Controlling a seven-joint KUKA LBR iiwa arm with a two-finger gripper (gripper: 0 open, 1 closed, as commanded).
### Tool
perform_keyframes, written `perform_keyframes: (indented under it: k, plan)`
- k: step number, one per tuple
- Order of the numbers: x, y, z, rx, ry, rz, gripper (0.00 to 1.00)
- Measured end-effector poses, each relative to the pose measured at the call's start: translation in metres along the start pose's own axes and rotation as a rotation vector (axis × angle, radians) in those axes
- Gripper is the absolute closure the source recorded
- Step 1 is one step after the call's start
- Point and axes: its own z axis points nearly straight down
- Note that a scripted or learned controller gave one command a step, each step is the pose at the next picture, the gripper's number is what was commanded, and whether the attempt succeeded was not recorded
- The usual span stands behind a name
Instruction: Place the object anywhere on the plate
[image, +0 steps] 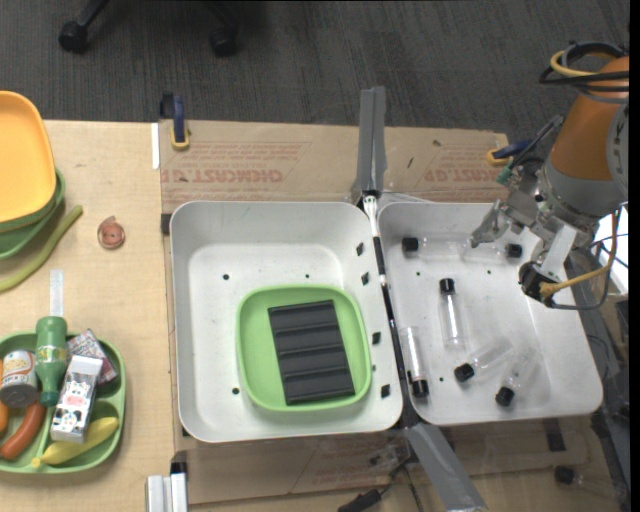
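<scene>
A green square plate (254, 340) lies in the left bin (200, 300), and a black ridged block (311, 350) rests on its middle. Several clear tubes with black caps lie in the right bin (570, 395): one tube (451, 312) near the centre, another tube (412, 358) along the left wall, and others toward the front right. My gripper (490, 229) hangs over the back right part of the right bin, with nothing visibly in it. It stands apart from the tubes and far from the plate.
A metal divider (371, 150) runs between the bins at the back. On the bench to the left are stacked yellow and green dishes (22, 170) and a green tray of toy food (60, 400). Cables (560, 285) loop beside the wrist.
</scene>
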Motion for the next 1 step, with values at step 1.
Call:
perform_keyframes:
  k: [1]
  plan:
    - [-0.0433, 0.0173, -0.0114, -0.001, 0.001, 0.009, 0.0]
